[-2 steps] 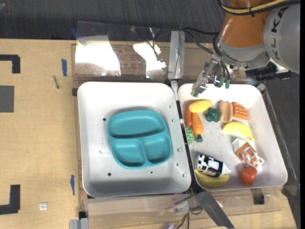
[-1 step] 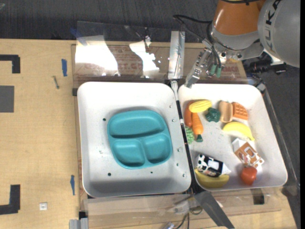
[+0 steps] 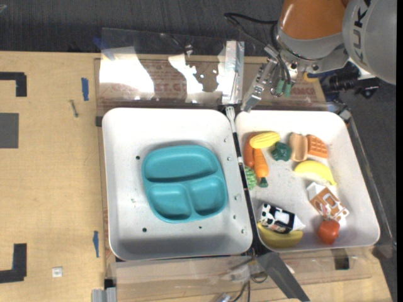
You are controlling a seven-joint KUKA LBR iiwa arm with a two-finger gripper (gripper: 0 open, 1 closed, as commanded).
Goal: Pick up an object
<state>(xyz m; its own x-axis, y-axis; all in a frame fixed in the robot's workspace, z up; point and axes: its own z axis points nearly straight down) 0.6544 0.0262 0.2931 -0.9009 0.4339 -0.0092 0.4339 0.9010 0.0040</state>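
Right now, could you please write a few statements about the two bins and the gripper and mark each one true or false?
1. The teal tray lies in the left bin. True.
2. The gripper holds the carrot. False: it hangs above the far rim of the right bin with nothing between its fingers.
3. The tomato sits near the right bin's front corner. True.
4. The tray is piled with toy food. False: its compartments are bare.
5. A banana lies in the right bin. True.

Letters "UK" on the arm [image 3: 371,24].
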